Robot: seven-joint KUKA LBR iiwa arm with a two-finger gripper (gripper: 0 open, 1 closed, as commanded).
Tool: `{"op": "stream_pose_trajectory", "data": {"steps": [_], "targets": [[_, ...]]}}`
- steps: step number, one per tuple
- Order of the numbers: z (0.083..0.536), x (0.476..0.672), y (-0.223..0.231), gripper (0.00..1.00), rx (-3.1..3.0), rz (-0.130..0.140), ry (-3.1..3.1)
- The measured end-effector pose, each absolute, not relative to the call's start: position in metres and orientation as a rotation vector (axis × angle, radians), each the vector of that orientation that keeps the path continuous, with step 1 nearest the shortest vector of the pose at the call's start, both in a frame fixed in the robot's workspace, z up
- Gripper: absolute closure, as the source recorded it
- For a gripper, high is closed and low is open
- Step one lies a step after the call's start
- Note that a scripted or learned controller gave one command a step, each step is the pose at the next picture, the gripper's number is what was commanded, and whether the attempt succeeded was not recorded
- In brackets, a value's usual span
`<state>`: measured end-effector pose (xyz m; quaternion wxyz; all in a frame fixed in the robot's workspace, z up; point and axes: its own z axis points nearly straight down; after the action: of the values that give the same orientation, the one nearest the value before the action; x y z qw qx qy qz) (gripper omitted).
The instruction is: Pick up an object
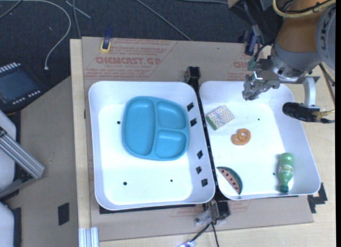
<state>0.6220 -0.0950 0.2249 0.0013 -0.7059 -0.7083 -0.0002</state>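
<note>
Nearest the camera, at the front edge of the right shallow white bin (311,179), lies a watermelon-slice toy with a green rind and red flesh (230,179), tucked into the bin's front-left corner close to the divider between the two bins. Along the same front edge but towards the right side rests a small green plastic bottle (285,172), lying roughly lengthwise with its cap end pointing towards the front rim. Further in, near the middle of the right bin, sits a small orange ring-shaped toy like a doughnut (241,137), well apart from both the bottle and the watermelon slice. Just beyond and to the left of it lies a small flat packet with a green and white chequered pattern (219,116), close to the divider. In the left shallow white bin (106,187), a light blue plastic plate with three compartments (155,128) lies flat around the middle. At the far side of the right bin, the dark two-finger gripper (254,92) hangs over the bin's rear-centre area, apart from every object, with nothing seen between its fingers; whether they stand wide or narrow cannot be told at this size. Behind it rises the grey arm with its orange band (301,33), and both bins rest on a brown cardboard sheet printed with red lettering (133,59).
</note>
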Motion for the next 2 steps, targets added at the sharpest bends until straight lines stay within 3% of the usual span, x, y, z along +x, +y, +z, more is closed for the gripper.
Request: {"op": "stream_pose_trajectory", "data": {"steps": [2], "targets": [[0.212,0.594,0.004,1.0,-2.212,0.001,-2.224]]}}
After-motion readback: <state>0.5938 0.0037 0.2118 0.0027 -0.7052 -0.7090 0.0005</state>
